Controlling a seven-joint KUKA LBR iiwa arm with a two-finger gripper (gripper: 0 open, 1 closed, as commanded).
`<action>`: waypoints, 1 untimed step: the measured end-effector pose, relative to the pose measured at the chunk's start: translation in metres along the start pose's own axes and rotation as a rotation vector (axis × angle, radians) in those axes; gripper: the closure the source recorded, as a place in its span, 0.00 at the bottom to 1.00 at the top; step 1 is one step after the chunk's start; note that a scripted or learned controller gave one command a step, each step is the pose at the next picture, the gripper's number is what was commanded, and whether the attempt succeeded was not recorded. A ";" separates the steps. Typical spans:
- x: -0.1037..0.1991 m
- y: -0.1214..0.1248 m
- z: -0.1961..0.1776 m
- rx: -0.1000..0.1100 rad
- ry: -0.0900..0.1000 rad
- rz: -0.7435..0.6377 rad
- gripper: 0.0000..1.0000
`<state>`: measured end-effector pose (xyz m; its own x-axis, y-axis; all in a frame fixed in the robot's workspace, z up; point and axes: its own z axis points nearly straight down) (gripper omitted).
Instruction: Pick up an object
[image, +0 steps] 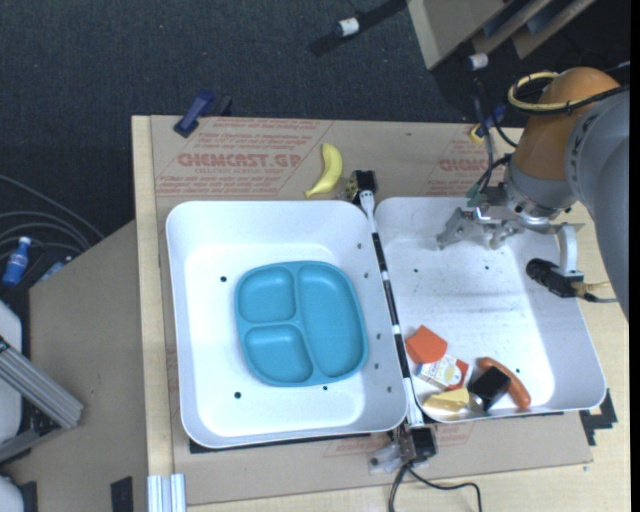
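Several small objects lie huddled in the near corner of the right bin (560, 330): an orange block (427, 344), a pale packet (441, 373), a yellowish piece (447, 403), a black item (489, 386) and a red-orange stick (512, 383), touching or just beside one another. The gripper (476, 229) hangs over the far part of that bin, well apart from them, spread wide and holding nothing. The step looks like the approach, nothing yet picked. Next it must travel to the cluster and descend on one piece. The left bin (200, 240) holds a blue divided plate (300, 322); a banana (326, 171) rests on the bench behind.
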<state>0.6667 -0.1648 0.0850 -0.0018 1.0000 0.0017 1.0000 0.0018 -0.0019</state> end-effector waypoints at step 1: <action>-0.001 0.000 -0.011 -0.001 -0.002 0.000 1.00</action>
<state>0.6671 -0.1654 0.0956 -0.0020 1.0000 -0.0004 1.0000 0.0020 -0.0010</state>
